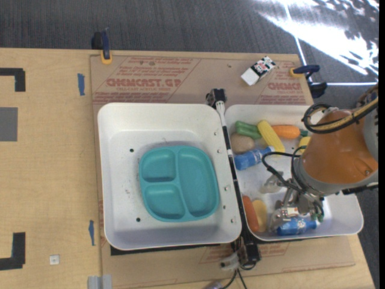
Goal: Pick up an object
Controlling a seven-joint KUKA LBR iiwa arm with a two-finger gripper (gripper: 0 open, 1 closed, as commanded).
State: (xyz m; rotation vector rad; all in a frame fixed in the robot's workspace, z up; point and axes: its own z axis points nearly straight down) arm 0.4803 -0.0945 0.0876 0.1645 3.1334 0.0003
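The right bin (352, 224) holds several small items: a green piece (245, 128), a yellow corn cob (269, 135), an orange carrot (286, 131), a tan potato (242, 143), a blue bottle (248, 159), an orange and yellow pair (254, 214) at the front left, and a blue-labelled can (296, 226) lying on its side. My gripper (295, 208) is down in the front part of this bin, just above the can, under the arm's orange band (334, 152).
The left bin (114, 161) carries a teal divided plate (178, 183). A small black-and-white item (257, 70) lies on the cardboard behind the bins. Clamps (103, 44) hold the board at its back corners.
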